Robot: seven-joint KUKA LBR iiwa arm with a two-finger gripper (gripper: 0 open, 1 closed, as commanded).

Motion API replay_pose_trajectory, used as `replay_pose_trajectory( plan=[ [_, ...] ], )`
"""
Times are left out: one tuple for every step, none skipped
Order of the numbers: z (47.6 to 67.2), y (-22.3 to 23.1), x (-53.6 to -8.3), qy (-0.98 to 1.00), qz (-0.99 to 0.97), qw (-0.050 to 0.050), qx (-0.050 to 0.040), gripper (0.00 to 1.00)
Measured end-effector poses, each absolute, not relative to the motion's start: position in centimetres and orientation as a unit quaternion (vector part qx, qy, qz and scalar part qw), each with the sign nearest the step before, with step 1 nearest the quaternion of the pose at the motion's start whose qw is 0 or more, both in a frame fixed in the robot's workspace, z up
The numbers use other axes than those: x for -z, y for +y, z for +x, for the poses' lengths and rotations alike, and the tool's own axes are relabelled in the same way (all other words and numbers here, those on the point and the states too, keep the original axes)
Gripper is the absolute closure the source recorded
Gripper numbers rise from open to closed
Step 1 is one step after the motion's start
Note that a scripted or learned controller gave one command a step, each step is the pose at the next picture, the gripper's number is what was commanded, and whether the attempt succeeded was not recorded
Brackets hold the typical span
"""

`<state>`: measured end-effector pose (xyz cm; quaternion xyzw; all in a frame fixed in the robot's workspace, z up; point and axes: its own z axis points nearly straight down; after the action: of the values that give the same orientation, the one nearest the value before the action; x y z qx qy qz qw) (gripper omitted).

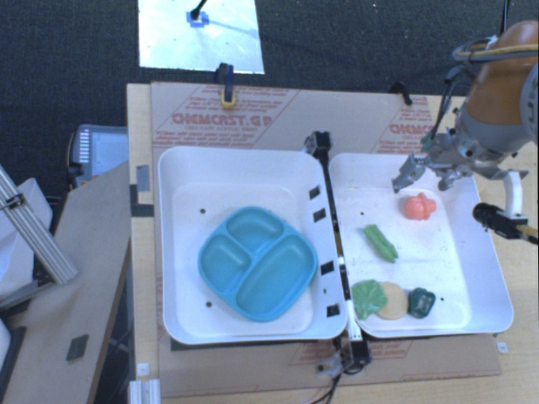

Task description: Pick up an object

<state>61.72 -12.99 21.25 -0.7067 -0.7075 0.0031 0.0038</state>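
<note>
Gripper [428, 173], fingers spread and empty, above the right bin [484, 297]; the pink toy [419, 206] just below looks light, rounded, best pinched across its middle.

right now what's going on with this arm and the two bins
The arm's gripper hangs over the back of the right bin, just above a pink-orange toy, holding nothing. A green pod, a leafy green piece, a tan disc and a dark green piece lie nearer the front. The left bin holds a blue divided plate.
</note>
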Motion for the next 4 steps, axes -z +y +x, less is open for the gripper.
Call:
replay_pose_trajectory(
  plan=[
    [62.0, -13.0, -21.9, -0.708, -0.706, -0.001, 0.0002, 0.0],
    [61.8, -12.1, -17.2, -0.709, -0.705, 0.001, -0.0006, 0.0],
    [62.0, -12.3, -13.0, -0.708, -0.706, 0.0, -0.0006, 0.0],
    [62.0, -12.3, -8.2, -0.707, -0.707, 0.001, -0.0007, 0.0]
  ],
)
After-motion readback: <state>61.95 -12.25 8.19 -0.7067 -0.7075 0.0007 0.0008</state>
